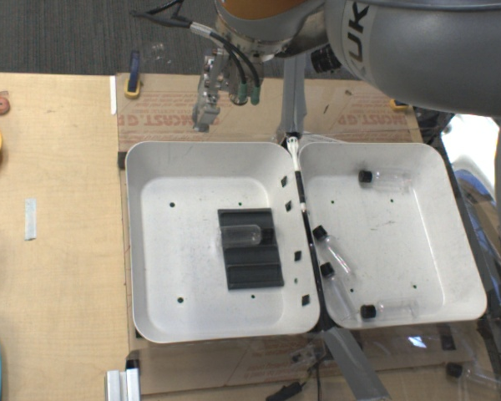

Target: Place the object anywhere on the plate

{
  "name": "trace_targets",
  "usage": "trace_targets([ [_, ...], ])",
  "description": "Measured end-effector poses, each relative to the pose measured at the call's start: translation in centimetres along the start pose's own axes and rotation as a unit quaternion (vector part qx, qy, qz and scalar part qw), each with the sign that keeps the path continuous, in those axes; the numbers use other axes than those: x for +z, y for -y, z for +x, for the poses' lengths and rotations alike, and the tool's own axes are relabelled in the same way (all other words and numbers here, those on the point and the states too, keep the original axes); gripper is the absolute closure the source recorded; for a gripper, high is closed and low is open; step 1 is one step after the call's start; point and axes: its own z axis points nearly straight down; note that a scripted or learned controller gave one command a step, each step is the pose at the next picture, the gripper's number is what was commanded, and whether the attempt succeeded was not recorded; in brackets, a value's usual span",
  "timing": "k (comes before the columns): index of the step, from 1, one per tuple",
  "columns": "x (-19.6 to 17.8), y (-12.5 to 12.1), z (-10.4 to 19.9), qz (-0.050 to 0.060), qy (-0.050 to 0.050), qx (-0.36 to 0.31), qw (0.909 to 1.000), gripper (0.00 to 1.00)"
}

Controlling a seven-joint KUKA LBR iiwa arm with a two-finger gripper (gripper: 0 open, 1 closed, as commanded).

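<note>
While the hand, whose opening cannot be told, hangs at 12 o'clock above the left bin, the clear object lying on the black plate should be confirmed seated centrally.

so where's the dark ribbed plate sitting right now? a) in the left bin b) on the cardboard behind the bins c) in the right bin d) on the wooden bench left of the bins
a: the dark ribbed plate lies flat on the floor of the left bin, near its middle, with a small clear object resting on its upper part.
</note>
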Motion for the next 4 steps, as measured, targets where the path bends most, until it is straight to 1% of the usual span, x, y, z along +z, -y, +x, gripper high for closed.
trace_targets([
  [1, 3.0, -0.4, -2.0, 0.001, -0.001, 0.046, 0.9989, 1.0],
  [2, 7.5, -0.4, -2.1, 0.0, -0.001, -0.031, 0.9995, 1.0],
  [3, 6.9, -0.1, 0.8, 0.0, -0.001, -0.09, 0.996, 1.0],
  [4, 10.1, -0.1, 1.0, 0.0, -0.001, -0.182, 0.9834, 1.0],
])
